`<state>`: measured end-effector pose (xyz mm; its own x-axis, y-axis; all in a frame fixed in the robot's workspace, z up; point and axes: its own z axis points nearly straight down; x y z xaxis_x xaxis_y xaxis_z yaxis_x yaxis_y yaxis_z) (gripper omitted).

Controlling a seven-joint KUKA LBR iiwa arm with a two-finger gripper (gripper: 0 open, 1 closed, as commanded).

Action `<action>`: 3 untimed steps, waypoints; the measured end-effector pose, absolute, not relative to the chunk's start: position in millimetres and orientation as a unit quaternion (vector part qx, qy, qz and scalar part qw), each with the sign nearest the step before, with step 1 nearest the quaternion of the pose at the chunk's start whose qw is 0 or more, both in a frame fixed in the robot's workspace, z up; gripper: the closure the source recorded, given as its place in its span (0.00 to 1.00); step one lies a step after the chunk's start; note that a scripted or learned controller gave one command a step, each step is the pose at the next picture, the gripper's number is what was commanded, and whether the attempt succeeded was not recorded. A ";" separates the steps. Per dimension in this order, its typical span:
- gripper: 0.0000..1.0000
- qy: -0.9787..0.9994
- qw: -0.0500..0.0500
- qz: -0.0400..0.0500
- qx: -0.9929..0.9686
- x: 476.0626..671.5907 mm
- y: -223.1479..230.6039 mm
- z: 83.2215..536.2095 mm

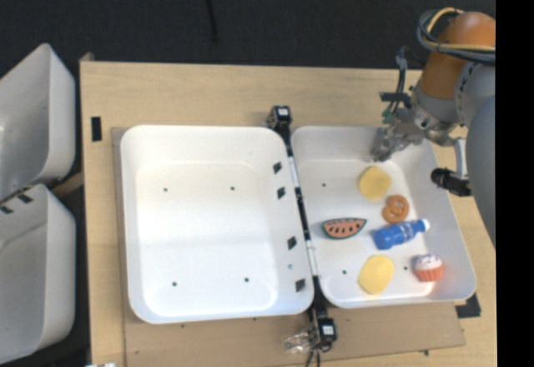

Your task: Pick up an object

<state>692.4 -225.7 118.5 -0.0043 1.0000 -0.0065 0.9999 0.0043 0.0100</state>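
right bin [334, 290]: near yellow piece [376, 273], cupcake [428, 267] | blue bottle [399, 233], watermelon slice [345, 228], donut [395, 208] | far yellow piece [375, 183] just below claw [382, 148] | claw low at far rim, grip unreadable

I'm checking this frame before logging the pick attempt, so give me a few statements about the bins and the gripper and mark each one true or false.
1. All the objects lie in the right bin. True.
2. The blue bottle stands upright. False: it lies on its side, beside the watermelon slice.
3. The gripper is over the far end of the right bin. True.
4. The gripper holds the doughnut. False: the doughnut lies on the bin floor, apart from the gripper.
5. Two yellow pieces lie in the right bin. True: one near the gripper, one at the near end.
6. The cupcake is in the left bin. False: it sits in the right bin's near right corner.
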 end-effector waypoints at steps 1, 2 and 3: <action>1.00 0.707 0.006 0.002 0.708 633.6 -213.8 106.7; 1.00 0.708 0.011 0.005 0.706 633.9 -203.4 404.2; 1.00 0.709 -0.003 -0.002 0.706 657.3 -169.4 287.5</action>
<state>657.3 -169.4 287.5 -0.0044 1.0000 0.0013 1.0000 0.0044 -0.0062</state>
